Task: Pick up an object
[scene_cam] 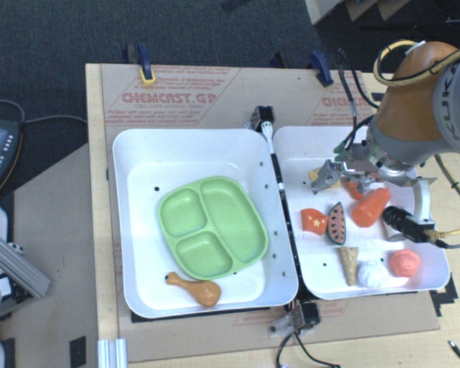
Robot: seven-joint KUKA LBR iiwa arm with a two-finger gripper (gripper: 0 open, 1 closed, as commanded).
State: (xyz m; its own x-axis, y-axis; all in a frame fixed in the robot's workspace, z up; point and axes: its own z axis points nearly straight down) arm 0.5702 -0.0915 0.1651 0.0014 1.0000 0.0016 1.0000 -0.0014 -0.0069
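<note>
The bench (215, 90) is a brown board printed with red lettering along its far side, with blue clamps (144, 58) at the far edge. Two white bins rest directly on it, touching side by side: the left bin (138, 228) larger, the right bin (295, 148) against its right wall. A black clip (262, 116) sits at their far junction.

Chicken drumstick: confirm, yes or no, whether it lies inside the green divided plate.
No. The chicken drumstick lies on the left bin's floor, just below the green divided plate.
</note>
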